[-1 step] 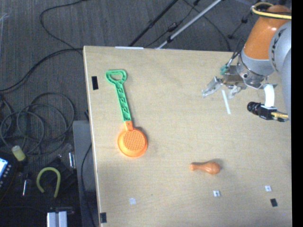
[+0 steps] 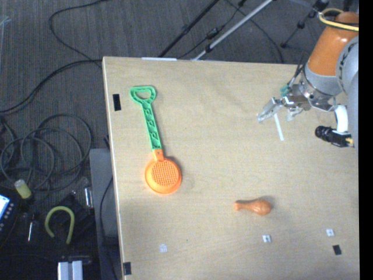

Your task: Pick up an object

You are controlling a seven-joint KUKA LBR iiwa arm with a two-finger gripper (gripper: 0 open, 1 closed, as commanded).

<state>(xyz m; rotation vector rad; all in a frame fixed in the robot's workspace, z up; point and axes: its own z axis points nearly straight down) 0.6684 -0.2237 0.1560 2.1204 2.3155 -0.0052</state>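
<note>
Hand (image 2: 273,118) hovers well apart from the orange drumstick (image 2: 254,206) below it.

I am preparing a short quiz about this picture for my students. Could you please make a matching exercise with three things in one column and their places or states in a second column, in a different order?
Things:
1. strainer
2. orange chicken drumstick toy
3. gripper

Places or states:
A. at the right side, raised above the board
B. lying low on the board, right of centre
C. lying on the left part, green handle pointing to the far edge

Right pairs: 1-C, 2-B, 3-A
</note>
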